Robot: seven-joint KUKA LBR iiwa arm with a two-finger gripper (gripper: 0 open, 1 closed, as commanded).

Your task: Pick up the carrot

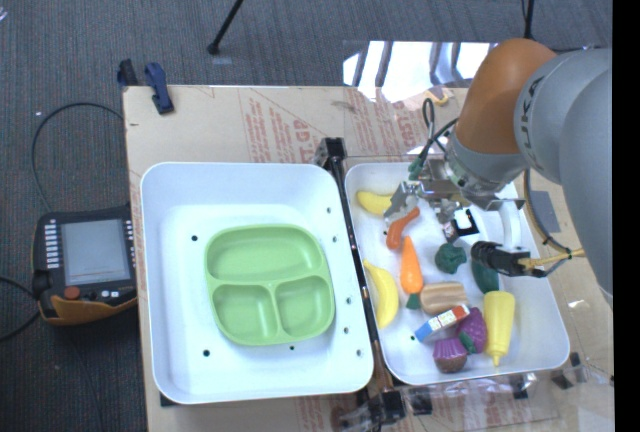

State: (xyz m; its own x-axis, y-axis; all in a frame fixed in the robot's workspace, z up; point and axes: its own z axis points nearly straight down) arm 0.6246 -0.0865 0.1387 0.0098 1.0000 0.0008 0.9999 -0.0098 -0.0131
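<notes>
The carrot [411, 265] is orange with a green stub at its near end. It lies lengthwise in the right bin [545, 345], left of centre. My gripper [402, 205] hangs over the bin's far left part, just beyond the carrot's far tip. A short red-orange piece [399, 230] sits directly under the gripper, between it and the carrot. From this angle I cannot see whether that piece touches the gripper.
Around the carrot lie two yellow bananas [382, 292] [374, 202], a broccoli [450, 258], a bread roll [443, 296], a corn cob [498, 322], purple vegetables [451, 355] and a small blue-red block [440, 324]. The left bin [170, 220] holds a green divided plate [268, 282].
</notes>
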